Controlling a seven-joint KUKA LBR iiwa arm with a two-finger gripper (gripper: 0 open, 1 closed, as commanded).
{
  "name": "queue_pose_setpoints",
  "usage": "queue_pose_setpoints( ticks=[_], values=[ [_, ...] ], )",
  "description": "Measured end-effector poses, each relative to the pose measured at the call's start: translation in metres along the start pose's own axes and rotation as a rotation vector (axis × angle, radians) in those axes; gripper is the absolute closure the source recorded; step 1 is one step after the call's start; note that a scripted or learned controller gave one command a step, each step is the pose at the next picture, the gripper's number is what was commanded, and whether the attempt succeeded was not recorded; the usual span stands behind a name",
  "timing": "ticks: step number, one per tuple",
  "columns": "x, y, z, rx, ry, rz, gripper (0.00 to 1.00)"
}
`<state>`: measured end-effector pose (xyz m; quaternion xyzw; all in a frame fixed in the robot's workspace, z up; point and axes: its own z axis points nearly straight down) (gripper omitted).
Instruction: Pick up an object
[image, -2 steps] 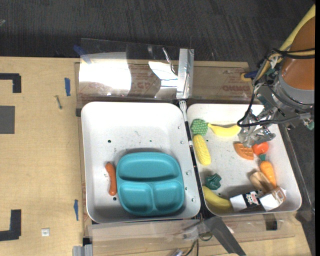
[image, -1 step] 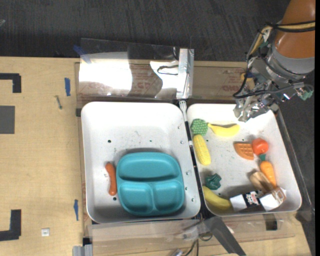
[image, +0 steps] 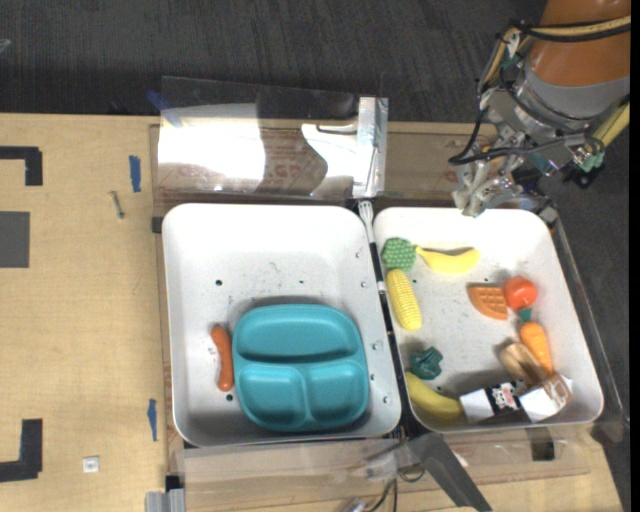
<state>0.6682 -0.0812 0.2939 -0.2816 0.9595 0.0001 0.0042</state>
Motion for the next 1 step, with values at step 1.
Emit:
queue_pose_setpoints(
  ticks=[1],
  values=[
    [-0.0032, 0.0128, -0.0099, 0.003, -0.002, -0.064, 1.00]
  ],
)
